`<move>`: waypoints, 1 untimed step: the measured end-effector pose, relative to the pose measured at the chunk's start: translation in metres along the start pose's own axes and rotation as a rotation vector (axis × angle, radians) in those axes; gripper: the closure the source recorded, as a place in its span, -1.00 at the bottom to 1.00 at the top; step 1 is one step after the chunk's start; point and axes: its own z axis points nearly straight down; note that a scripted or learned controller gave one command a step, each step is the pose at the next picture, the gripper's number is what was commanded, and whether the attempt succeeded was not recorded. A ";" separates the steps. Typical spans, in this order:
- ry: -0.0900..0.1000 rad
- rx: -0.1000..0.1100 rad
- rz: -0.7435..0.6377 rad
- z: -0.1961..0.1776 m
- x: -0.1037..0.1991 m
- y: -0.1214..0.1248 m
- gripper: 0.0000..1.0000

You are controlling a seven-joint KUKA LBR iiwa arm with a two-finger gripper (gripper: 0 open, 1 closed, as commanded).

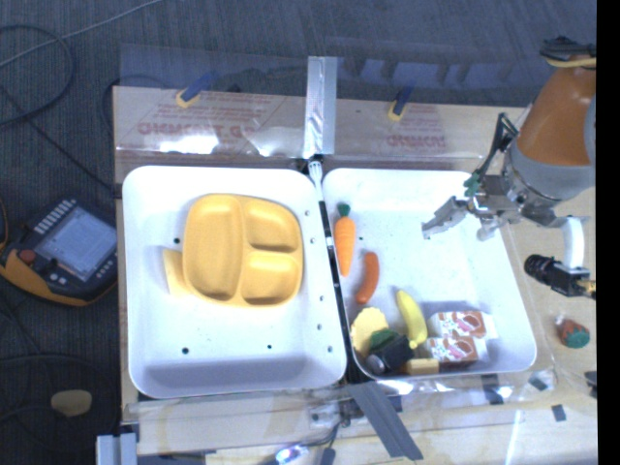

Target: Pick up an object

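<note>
We judge the approach step in hand: the gripper [463, 218] hangs with fingers spread and nothing between them, while the orange carrot [344, 243] lies well off their tips at the right bin's [504, 289] far wall, so the next move calls for reaching across and descending.

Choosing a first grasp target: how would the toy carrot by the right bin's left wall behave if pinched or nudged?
The carrot looks like smooth moulded plastic, so probably stiff, light and somewhat slippery. Its rounded, tapered body may roll or pivot when nudged. It lies near the bin wall, likely crowding one finger.
</note>
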 end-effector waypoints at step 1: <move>-0.001 0.001 -0.099 0.102 0.044 -0.018 -1.00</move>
